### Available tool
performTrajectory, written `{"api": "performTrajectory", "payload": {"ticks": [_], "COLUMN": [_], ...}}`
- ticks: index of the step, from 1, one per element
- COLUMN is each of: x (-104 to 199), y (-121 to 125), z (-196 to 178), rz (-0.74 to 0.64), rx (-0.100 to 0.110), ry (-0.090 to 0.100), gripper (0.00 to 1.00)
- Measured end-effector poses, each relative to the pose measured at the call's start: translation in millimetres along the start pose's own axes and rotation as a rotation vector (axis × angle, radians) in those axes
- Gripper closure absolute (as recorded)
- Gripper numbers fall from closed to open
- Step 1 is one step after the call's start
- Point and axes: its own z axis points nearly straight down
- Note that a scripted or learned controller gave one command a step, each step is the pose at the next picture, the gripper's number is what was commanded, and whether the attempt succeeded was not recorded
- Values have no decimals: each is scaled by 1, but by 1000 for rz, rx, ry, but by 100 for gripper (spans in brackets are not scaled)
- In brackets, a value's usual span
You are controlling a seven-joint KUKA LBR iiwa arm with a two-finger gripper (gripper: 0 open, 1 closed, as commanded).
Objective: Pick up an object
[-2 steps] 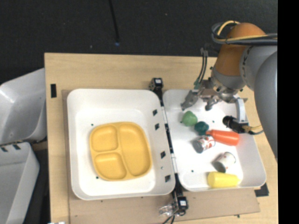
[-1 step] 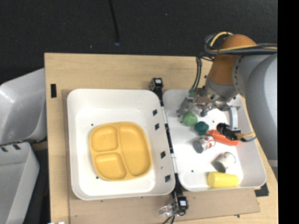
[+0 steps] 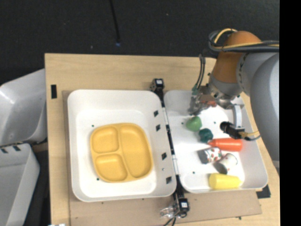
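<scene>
The green object (image 3: 193, 123), small and rounded, lies in the right bin (image 3: 251, 173) near that bin's far-left corner, just under the end effector (image 3: 197, 105), and looks the likeliest thing to pick. Whether the end effector is released or clenched I cannot tell, since the wrist hides its working end; nothing is seen held.

By its look the green object is light, smooth and probably hard plastic (a toy fruit or vegetable, I would guess), so it may slip or roll away under a pinch that lands off centre. A grasp across its widest middle, straight down from above, seems safest.

Room is tight on one side. A darker teal object (image 3: 205, 135) sits just beside the green one, toward the near right, and an orange carrot-like piece (image 3: 226, 144) lies just beyond that. Nearer the front are a small grey-and-white cluster (image 3: 217, 158) and a yellow cylinder (image 3: 224, 181), both well apart from the target. On the green object's left the bin floor is bare up to the divider wall, which gives open room, though the wall itself limits a wide opening on that side.

The left bin (image 3: 80, 112) holds a yellow divided plate (image 3: 121, 151), well clear of the work. The bench (image 3: 94, 69) shows bare wood around both bins.
</scene>
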Motion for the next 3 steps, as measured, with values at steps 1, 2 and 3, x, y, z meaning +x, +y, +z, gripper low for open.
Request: {"api": "performTrajectory", "payload": {"ticks": [1,2,3], "x": [0,-2,53], "y": [0,1,5], "z": [-44,-98,-115], "rz": [1,-3,-11], "rx": [-2,-4,-1], "ry": [2,2,4], "gripper": [100,100,100]}}
